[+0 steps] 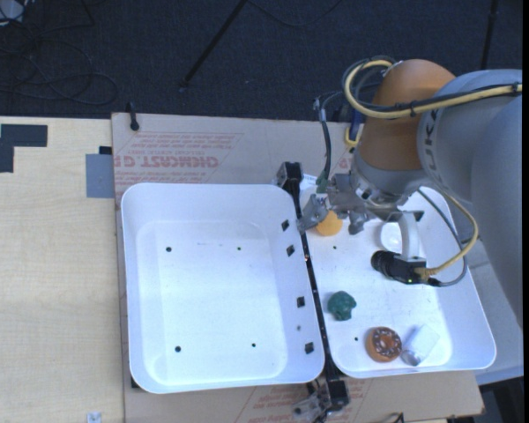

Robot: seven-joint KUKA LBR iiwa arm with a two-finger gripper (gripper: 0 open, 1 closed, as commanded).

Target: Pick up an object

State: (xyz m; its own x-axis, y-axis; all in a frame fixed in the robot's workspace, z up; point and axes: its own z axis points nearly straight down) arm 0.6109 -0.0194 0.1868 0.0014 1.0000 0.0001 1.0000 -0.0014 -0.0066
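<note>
1. Yellow-orange object lies in the far left corner of the right bin, close to the wall that divides the two bins.
2. It sits directly under the claw; part of it is covered by the claw body, so its shape cannot be read fully.
3. Whether the claw is wide or narrow cannot be told, because the wrist hides it from above.
4. One risk, as a judgement: the object is very near the bin wall, so the claw may strike the wall or push the object into the corner instead of closing around it.
5. A second risk: a rounded object can slip out when the claw closes.
6. Farther out in the same bin lie a green object, a round brown object, and a pale object just beside it.
7. Beside it, the left bin stands on the table.
</note>
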